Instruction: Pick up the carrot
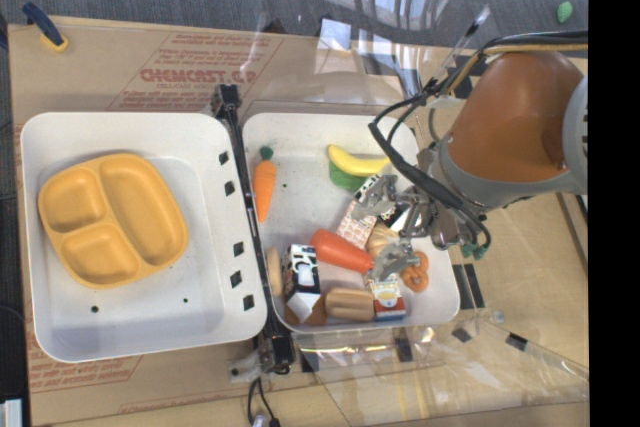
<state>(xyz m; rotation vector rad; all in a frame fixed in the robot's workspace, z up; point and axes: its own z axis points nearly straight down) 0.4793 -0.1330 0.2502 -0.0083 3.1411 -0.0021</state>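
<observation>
Two white bins sit side by side before you on the bench, and the right bin (300, 130) is the one to watch: every place below is given from it. Your carrot (264, 187) lies inside it against its left wall, toward the far end, green top pointing away from you and orange body running along the wall, untouched and well apart from the gripper (400, 235). That gripper hangs over the bin's right half, amid a heap of toy food, and you cannot tell from this angle how it is set or whether anything is in it. Near the bin's far wall you see a yellow banana (352, 159) resting on a green piece (343, 178). Toward the bin's near wall lie a red-orange pepper-like piece (340, 251), a black-and-white carton (303, 272) and a tan sausage-shaped piece (348, 303). Left of the bin, across the shared divider, the other bin (60, 325) holds a yellow divided plate (112, 217). Above the bin's right wall, the arm's orange band (515, 115) looms large.
</observation>
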